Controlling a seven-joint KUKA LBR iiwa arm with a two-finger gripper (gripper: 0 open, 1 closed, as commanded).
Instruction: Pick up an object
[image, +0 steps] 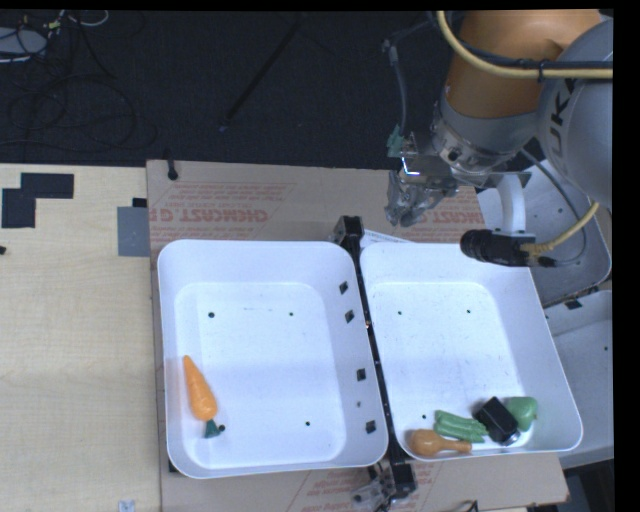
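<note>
Down at 5 o'clock, a small pile of toys (480, 428) sits in the right bin (560, 370). Nothing picked yet (looks like): tool (408, 205) hangs at 1 o'clock, can't tell how open, nothing visibly held.

Orange plastic carrot with dark green stub top (200, 391): lies flat in left white bin, near its left wall, tip toward far side, green end toward near edge.

Yellow-orange pear-shaped plastic piece (437, 443): right white bin, near front edge, narrow end pointing right.

Green pod-like plastic vegetable (459, 426): just above it, lying slantwise.

Small black block (496, 419): right of pod, tilted, touching it.

Light green rounded plastic piece (522, 408): beside block, in front right corner.
</note>
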